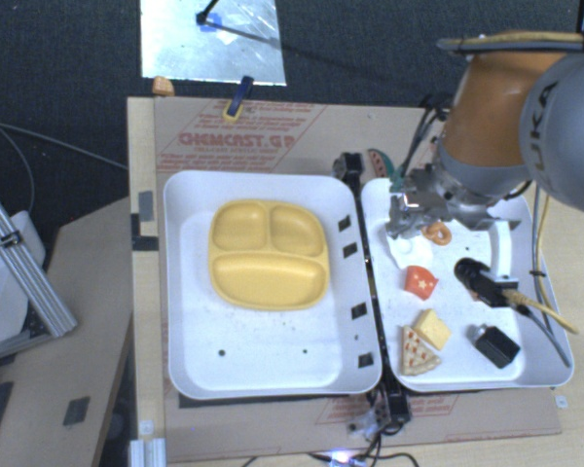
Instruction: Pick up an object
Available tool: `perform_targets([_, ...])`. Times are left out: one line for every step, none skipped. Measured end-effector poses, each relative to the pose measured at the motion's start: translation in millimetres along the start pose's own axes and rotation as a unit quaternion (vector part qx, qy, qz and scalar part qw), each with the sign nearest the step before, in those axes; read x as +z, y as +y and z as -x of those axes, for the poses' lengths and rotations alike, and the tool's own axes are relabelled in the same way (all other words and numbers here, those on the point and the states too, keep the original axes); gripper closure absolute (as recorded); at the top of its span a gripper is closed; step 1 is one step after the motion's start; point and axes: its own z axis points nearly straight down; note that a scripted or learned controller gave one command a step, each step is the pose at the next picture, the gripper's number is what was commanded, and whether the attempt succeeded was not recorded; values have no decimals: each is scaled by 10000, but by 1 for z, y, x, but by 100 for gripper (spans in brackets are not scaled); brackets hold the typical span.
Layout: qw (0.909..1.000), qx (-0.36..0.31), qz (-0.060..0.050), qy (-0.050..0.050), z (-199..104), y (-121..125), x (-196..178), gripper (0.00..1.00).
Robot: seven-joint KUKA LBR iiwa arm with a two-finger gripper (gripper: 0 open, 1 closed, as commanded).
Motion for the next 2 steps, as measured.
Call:
perform_targets([10000, -53, 53, 5, -69, 37, -82, 100])
perform_targets([10000, -52, -6, 5, -144, 34, -47, 100])
